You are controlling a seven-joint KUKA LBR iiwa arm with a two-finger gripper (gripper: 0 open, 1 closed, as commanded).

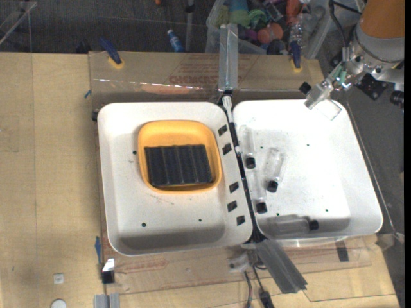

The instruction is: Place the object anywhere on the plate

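Observation:
An orange plate (178, 132) lies in the left bin (115, 172). A black ribbed rectangular object (178, 165) rests flat on it and covers most of its middle. My gripper (317, 98) hangs over the far edge of the right bin (334, 172), well to the right of the plate and apart from it. A pale, see-through shape just below the gripper is too faint to identify.
Several clear tubes with black caps lie in the right bin: one near the centre (273, 167), one by the divider (246, 150), one along the near wall (294, 224). A box of colourful toys (270, 8) stands behind the bins.

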